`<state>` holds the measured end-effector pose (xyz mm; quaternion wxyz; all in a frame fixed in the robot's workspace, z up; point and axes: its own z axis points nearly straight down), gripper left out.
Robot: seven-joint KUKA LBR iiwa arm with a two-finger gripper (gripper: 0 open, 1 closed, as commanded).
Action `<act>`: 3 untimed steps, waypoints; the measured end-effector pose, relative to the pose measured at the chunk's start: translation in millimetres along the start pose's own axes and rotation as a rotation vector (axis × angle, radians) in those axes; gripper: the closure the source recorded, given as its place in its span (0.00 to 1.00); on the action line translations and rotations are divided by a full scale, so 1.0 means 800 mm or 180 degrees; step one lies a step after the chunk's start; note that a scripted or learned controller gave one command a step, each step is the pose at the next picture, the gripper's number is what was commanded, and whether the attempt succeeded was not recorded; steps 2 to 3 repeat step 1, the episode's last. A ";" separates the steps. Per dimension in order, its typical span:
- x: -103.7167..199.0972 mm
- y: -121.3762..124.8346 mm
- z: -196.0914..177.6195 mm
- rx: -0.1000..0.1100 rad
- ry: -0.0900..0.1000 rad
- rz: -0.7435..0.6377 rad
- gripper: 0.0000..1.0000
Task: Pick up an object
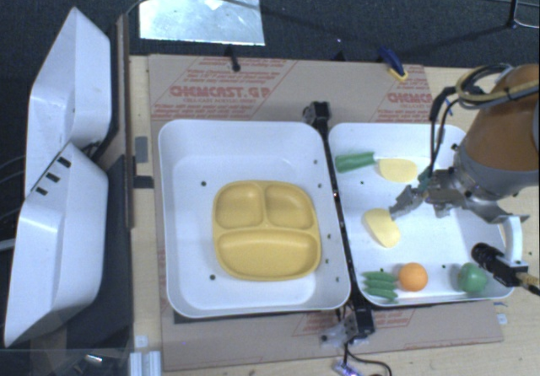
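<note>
While the arm (506, 130) leans in from the right over the right bin (439, 134), its end effector (403, 201) sits low inside that bin, just right of and slightly above the yellow oval piece (382, 228); the dark fingers (400, 206) look spread, nothing between them, so it's released and holding nothing. Taking the yellow oval piece as reference: a second pale yellow piece (397, 169) lies above it, with a green pepper-like item (354, 161) to that one's left, near the bin's left wall. Below the oval, along the bin's front edge, are a green bean pod (381, 283), an orange ball (413, 277) touching it on the right, and farther right a green round item (473, 279) close to the front right corner, beside a black part (494, 264) of the arm rig. Bare bin floor shows between the oval and that front row. Left of the oval, past the divider, the left bin (181, 214) holds a yellow sectioned plate (267, 228) near its middle, with open floor all round to the walls. Both bins sit on cardboard (228, 88) on the worktop (138, 113).
</note>
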<state>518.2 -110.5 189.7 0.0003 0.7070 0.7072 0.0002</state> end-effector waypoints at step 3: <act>-0.013 0.085 -0.008 -0.0010 -0.0003 -0.0005 0.00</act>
